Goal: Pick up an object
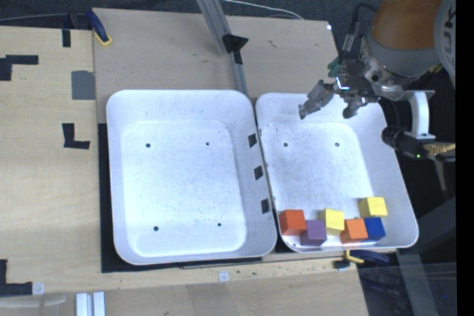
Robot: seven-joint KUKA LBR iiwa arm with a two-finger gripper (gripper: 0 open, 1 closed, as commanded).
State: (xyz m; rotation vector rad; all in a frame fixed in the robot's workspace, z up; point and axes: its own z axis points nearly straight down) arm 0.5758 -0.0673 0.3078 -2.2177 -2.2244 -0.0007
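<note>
Several small blocks lie along the near edge of the right bin (pixel 385 159): an orange block (pixel 292 220), a purple block (pixel 315 232), a yellow block (pixel 334 220), another orange block (pixel 355 229), a blue block (pixel 374 228) and a second yellow block (pixel 372 206). My gripper (pixel 328 106) hangs over the far edge of the right bin, well away from the blocks. Its fingers are spread open with nothing between them.
The left bin (pixel 118 159) sits beside the right one, with black clips along the shared rim. A slanted metal pole (pixel 211 0) rises behind the bins. Tape marks dot the bench at left.
</note>
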